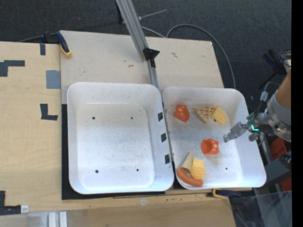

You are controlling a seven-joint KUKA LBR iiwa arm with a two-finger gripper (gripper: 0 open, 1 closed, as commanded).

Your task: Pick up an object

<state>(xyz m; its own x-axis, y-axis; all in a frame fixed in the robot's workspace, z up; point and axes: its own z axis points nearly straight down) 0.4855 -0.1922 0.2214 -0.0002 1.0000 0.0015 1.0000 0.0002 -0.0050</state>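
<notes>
The gripper [235, 132] sits over the right bin [236, 98], near its right wall, with one grey finger [232, 134] pointing left into the bin. Whether the fingers are open or closed cannot be told from this view; nothing is seen between them.

Positions relative to the gripper:
- Orange cup [209, 146]: just left and slightly toward the front, near but apart.
- Waffle piece [212, 114]: left and toward the back.
- Red piece [181, 113]: farther left, toward the back.
- Corn [195, 166] and sausage [188, 177]: left and toward the front, touching each other at the front wall.
- Left bin [75, 126]: well apart to the left.
</notes>
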